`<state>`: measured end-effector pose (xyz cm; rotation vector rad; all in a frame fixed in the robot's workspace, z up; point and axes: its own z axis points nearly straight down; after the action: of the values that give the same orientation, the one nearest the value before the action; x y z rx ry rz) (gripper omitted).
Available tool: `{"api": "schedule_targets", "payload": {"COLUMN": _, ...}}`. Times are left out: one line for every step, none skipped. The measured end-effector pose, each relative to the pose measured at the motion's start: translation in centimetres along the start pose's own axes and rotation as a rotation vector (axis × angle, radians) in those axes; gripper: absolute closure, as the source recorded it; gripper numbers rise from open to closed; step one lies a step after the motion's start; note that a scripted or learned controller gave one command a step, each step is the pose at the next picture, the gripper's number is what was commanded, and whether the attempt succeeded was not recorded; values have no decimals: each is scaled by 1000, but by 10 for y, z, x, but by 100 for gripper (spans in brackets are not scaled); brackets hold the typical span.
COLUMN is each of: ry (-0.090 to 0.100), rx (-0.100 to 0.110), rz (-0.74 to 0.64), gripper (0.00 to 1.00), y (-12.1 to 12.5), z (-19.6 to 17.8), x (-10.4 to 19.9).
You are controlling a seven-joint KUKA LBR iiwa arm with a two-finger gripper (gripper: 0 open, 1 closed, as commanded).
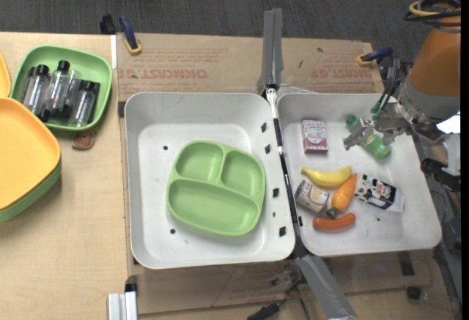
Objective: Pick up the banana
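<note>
The yellow banana [327, 176] lies in the middle of the right bin [421, 234], its curve resting against an orange carrot [343, 192] and a small can [311, 196]. My gripper [359, 137] hovers over the bin's upper right part, up and to the right of the banana and apart from it. A green object [379, 146] sits right beside the gripper. Nothing is seen held.
A pink box [314, 136], a black-and-white carton [378, 193] and a red-orange sausage-shaped toy [334, 222] share the right bin. The left bin [143, 238] holds a green divided plate [217, 187]. A green tray of bottles [62, 88] and stacked orange plates [26, 161] sit far left.
</note>
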<state>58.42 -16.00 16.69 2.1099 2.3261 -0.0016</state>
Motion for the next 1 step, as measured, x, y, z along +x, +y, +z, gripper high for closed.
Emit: {"api": "schedule_targets", "payload": {"ry": 1, "rx": 1, "rz": 100, "gripper": 0, "y": 25, "z": 29, "x": 23}}
